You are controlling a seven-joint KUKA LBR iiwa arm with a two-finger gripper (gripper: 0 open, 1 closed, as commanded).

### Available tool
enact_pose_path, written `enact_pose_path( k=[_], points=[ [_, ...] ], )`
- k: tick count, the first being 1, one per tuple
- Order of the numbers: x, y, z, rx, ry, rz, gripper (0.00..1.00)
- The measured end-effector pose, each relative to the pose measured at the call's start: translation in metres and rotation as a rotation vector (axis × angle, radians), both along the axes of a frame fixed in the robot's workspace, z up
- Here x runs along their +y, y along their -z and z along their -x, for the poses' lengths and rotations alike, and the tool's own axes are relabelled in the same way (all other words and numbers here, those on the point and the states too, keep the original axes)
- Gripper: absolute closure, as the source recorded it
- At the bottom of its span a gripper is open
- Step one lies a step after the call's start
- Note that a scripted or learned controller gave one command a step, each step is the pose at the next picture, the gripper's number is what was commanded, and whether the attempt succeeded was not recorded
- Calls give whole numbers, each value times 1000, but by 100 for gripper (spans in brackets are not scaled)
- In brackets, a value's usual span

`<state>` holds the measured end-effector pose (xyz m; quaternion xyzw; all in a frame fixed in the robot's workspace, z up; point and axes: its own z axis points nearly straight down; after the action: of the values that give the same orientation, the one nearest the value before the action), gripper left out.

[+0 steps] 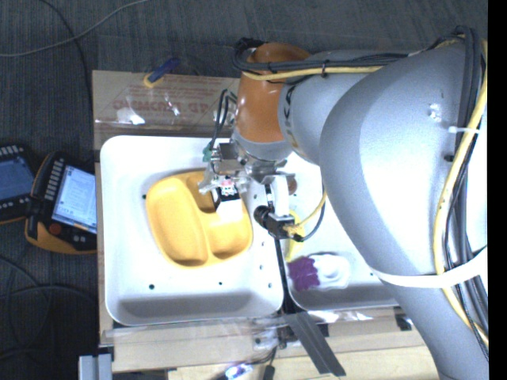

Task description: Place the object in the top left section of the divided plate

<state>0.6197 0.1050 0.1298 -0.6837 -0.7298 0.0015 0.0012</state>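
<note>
Yellow divided plate (190, 224) in left bin (127, 291), purple object (303, 272) in right bin (348, 295), end effector (224, 187) grip unclear

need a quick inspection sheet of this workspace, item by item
surface: left white bin and right white bin side by side on the bench.
job's things: yellow divided plate lies in the left bin; object to place not identifiable.
clutter: purple item and white item in the right bin.
grippers: tool sits over the plate's upper right edge.
cables: yellow cable runs along the arm; black cable on the floor.
surroundings: handheld pendant left of the bench; dark floor.
</note>
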Motion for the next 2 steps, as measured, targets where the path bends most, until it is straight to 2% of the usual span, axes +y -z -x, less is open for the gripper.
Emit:
enact_pose_path(
  k=[1,2],
  points=[
    [0,0,0,1,0,-1,0],
    [0,-7,1,7,0,-2,100]
  ],
)
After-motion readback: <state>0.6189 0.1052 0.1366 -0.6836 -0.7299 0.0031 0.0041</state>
